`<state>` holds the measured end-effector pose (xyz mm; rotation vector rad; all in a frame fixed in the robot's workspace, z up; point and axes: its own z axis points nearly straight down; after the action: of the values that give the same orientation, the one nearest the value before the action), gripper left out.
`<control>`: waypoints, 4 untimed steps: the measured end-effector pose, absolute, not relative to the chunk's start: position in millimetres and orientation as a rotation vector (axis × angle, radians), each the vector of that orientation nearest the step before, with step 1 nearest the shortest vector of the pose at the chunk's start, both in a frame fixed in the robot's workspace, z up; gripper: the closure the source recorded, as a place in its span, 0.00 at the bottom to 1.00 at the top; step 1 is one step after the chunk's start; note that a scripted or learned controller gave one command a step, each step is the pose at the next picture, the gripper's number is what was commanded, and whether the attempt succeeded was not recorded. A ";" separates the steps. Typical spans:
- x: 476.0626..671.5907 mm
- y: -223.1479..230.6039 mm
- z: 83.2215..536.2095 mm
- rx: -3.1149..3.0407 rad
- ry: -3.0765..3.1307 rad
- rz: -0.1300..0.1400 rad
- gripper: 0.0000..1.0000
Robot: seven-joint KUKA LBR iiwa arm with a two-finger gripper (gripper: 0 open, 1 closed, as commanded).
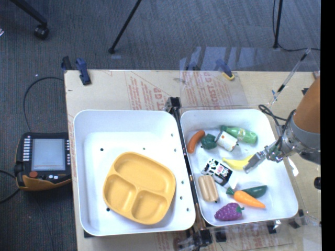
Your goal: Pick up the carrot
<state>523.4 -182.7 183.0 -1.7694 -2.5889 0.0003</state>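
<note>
The claw hangs over the right bin, right by the banana. Whether it is apart or together cannot be told. The carrot lies below it, untouched. The picking up is not done yet.

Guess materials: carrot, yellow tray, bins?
Carrot: likely moulded plastic toy; uniform orange, smooth, slight sheen.
Yellow tray: probably plastic; one-piece, rounded compartments, matte.
Bins: look like thin formed white plastic, rolled rims, glossy; could be coated metal.
</note>
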 end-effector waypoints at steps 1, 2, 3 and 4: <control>477.1 -174.4 127.8 -1.134 -2.921 -0.003 0.00; 474.9 -153.5 85.8 -1.002 -2.970 -0.003 0.00; 475.5 -154.5 95.7 -1.025 -2.963 -0.007 1.00; 477.6 -165.5 133.1 -1.071 -2.954 -0.002 1.00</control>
<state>477.6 -165.5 133.1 -1.0708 -2.9539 -0.0024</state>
